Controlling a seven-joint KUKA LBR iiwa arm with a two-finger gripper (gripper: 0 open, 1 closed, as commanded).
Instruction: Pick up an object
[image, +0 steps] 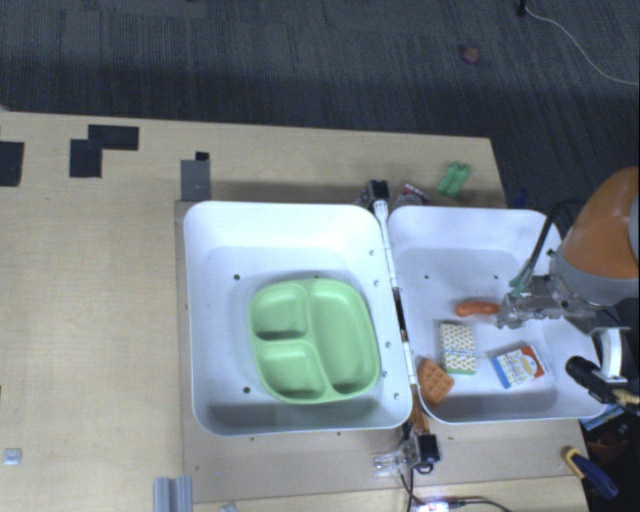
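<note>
Beside the patterned box (459, 347), a light, stiff orange carrot (477, 309) is being approached at mid-length by the gripper (514, 308), spread unclear.

Robotics lab. Evidence: pale wooden bench (90, 330) with black tape markers upper left, two white bins (290, 225) fixed side by side at centre, grey carpet floor (300, 60) along top, loose cable (585, 45) upper right, wiring at bottom edge.
</note>
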